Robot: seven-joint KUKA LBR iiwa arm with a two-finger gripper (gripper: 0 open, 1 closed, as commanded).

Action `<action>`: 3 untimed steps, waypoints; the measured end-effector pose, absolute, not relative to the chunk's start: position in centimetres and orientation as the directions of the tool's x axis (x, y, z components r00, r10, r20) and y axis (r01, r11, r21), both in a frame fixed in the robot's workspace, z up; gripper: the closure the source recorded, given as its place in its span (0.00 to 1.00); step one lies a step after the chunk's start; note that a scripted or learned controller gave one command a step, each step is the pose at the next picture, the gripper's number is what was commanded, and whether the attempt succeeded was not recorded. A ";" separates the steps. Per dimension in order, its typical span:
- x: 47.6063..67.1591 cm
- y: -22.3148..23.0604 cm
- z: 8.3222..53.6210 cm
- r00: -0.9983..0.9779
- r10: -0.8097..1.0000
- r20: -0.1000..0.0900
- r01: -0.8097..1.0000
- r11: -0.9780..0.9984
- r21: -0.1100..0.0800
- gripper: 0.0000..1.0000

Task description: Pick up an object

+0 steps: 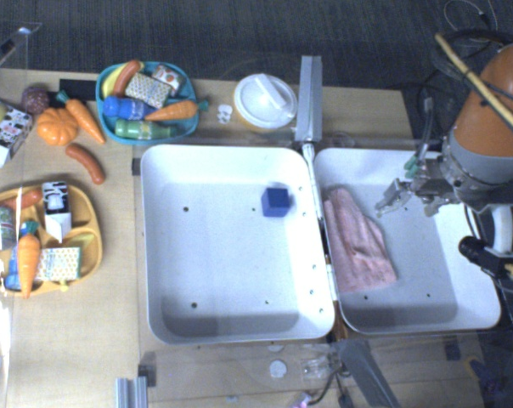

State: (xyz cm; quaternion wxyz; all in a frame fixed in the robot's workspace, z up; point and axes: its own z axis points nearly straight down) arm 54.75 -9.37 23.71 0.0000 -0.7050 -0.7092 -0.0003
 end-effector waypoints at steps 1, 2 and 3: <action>54.8 -8.7 12.5 -0.097 0.995 0.001 0.995 0.097 -0.001 0.00; 56.2 -9.0 9.1 -0.105 0.994 -0.001 0.994 0.105 0.014 0.00; 56.5 -8.8 10.3 -0.107 0.994 -0.002 0.994 0.107 0.021 1.00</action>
